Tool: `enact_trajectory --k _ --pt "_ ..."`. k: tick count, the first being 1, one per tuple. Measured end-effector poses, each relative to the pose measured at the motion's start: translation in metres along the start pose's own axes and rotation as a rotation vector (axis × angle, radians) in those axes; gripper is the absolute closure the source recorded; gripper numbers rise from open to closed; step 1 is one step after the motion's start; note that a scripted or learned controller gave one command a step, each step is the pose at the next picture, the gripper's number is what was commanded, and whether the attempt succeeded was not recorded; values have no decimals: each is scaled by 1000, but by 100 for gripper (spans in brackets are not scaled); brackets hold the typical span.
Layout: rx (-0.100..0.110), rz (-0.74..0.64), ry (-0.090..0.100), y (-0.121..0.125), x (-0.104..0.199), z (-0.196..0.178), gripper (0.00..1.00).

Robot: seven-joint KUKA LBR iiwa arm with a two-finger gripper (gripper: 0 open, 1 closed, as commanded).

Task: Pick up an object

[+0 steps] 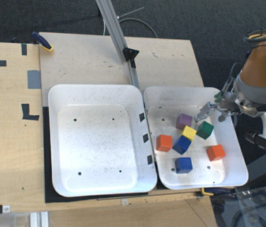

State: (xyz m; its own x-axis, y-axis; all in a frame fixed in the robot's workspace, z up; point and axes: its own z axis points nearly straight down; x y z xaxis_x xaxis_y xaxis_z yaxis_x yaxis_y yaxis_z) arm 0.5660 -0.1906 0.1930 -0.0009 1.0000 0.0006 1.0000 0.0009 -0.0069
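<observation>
Several small cubes lie in the right bin (pixel 227 174): a purple one (pixel 184 121), a yellow one (pixel 189 133), a green one (pixel 205 129), two blue ones (pixel 181 145) (pixel 184 164) and two orange ones (pixel 164 142) (pixel 215 152). My gripper (pixel 213 115) hangs over the bin's upper right part, just above the green cube and right of the purple one. Its two fingers stand apart, so it is open, and nothing shows between them.
The left bin (pixel 57 126) sits beside the right one, their rims touching in the middle. A slanted metal pole (pixel 116 27) runs down to the gap between the bins. The yellow, blue and purple cubes crowd close together.
</observation>
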Motion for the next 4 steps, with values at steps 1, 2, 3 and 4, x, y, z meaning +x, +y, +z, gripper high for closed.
enact_trajectory --k 1,2,3,4 --pt "1 0 1 -5 7 62 0" --pt "-34 0 -10 3 4 71 0" --pt "-37 0 -11 4 4 62 100" --pt "-11 0 -3 7 -6 7 100"
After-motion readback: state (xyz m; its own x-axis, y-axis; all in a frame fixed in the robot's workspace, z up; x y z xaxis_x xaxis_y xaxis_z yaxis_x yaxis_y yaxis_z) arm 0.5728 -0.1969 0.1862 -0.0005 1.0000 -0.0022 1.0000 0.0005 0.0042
